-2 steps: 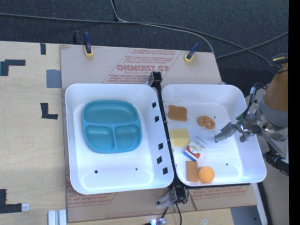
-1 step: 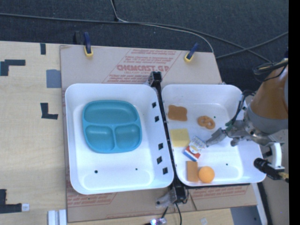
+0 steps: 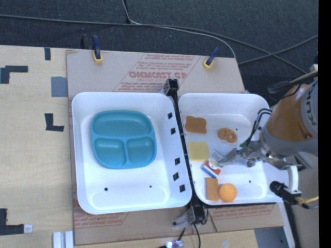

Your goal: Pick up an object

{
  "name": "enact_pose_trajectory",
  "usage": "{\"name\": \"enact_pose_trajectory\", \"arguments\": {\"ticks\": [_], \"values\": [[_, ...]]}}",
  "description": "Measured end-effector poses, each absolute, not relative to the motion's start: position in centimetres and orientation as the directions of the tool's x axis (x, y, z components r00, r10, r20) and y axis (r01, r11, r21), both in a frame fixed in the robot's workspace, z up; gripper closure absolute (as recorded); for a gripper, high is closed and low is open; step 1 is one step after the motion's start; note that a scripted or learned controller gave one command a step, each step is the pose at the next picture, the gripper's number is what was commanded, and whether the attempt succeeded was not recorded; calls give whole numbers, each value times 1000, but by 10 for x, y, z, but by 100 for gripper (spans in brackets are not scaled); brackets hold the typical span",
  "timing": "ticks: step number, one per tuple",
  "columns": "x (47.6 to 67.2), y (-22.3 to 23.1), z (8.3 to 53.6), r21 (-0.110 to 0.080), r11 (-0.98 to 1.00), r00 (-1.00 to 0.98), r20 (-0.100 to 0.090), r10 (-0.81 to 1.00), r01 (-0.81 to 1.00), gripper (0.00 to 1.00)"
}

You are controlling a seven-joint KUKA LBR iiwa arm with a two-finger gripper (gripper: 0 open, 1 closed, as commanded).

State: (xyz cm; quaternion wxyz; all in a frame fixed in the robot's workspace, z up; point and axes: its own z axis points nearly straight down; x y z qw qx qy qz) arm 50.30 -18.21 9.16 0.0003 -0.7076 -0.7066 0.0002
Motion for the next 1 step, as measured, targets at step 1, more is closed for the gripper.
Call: {"name": "enact_pose_trajectory", "arguments": {"ticks": [1], "values": [[506, -179, 106, 4, 3, -3, 6, 1000, 1000, 100]]}}
